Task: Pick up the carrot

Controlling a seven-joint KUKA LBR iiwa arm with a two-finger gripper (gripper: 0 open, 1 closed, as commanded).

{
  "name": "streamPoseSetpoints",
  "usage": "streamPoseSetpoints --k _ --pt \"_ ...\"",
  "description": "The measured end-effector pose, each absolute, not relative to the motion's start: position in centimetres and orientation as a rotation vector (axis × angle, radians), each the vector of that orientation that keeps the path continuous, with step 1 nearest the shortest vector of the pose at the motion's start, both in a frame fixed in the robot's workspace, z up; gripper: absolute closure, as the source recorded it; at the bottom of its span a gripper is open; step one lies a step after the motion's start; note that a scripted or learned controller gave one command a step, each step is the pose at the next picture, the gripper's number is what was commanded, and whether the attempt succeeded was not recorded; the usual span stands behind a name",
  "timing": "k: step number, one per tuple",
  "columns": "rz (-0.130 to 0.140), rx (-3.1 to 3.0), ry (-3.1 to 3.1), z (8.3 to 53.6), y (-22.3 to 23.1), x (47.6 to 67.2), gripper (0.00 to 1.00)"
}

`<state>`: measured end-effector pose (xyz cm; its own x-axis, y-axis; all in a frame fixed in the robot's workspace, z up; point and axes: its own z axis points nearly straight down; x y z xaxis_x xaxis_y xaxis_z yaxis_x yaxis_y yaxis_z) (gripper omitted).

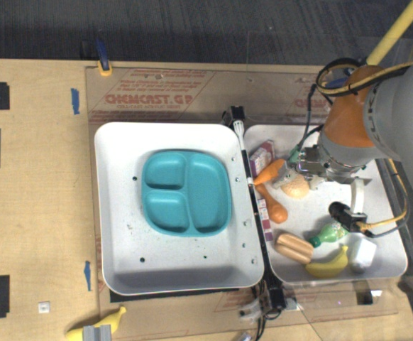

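Nearest the camera, along the right bin's (398, 254) front wall, we see a banana (329, 264) beside a white cup-like thing (362, 253), and just left of them a hot-dog bun (294, 248). A green-topped item (328, 234) sits just behind the banana.

Further in, against the bin's left wall, two orange pieces show. One carrot-like piece (276, 209) lies low by the wall; the other, the carrot (269, 172), rests tilted near a purple packet (263, 152) and touches a pale round thing that looks like an onion (296, 187).

The gripper (307, 168) hangs over that onion, just right of the carrot, with the orange band of the arm (348, 123) behind it. We cannot tell from this angle how its tips are set, and we see nothing caught between them.

The left bin (114, 212) carries a teal divided plate (187, 192).

As we judge it, the task is at the approach stage: the arm is over the right spot, yet the carrot lies on the bin floor, not lifted. What remains is to settle onto the carrot rather than the onion, close on it and raise it clear.
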<state>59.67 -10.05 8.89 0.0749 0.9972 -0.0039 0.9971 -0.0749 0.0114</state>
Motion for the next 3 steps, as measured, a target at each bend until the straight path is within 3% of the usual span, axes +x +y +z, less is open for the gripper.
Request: streamPoseSetpoints --k 1,2,3 --pt "-0.008 2.704 1.599 8.8 -10.2 63.0 0.0" --pt "0.005 2.843 1.329 8.9 -10.0 58.7 0.0" --pt "0.0 2.841 1.334 9.9 -10.0 58.7 1.0"
